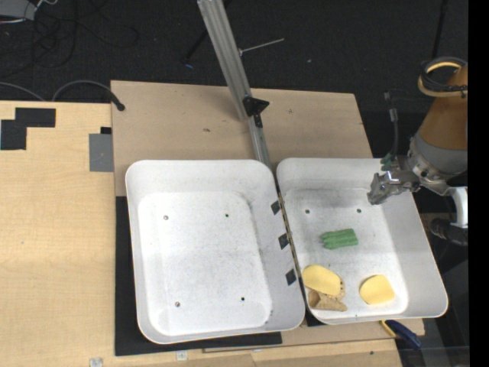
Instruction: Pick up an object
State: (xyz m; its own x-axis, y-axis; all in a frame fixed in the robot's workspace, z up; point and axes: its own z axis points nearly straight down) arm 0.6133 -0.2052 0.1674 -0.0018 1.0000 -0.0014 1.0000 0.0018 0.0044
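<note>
- Bench [191,121]: light wooden board carrying two shallow white bins side by side; a second wooden surface adjoins at the left.
- Left bin [145,205]: white, rounded corners, a few small dark holes in its floor.
- Right bin [412,243]: white, touching the left bin along a shared edge where small black clips [284,240] sit.
- Green object [339,239]: oblong, lying flat near the middle of the right bin, well apart from the yellow items.
- Yellow object, left [322,280]: rounded piece in the near left corner of the right bin, close to the dividing edge; a tan scrap [328,303] lies touching its near side.
- Yellow object, right [377,290]: rounded piece near the front rim of the right bin, beside the other yellow piece but not touching it.
- Arm [443,128]: grey with an orange band, entering from the right over the far right corner of the right bin.
- Gripper [380,189]: metallic, positioned above the far right part of the right bin, apart from the green object and both yellow ones; nothing is seen between its fingers, and whether they stand apart or together cannot be told at this size.
- Metal rail [229,60]: grey bar running at a slant from the top of the view down to the junction of the bins.
</note>
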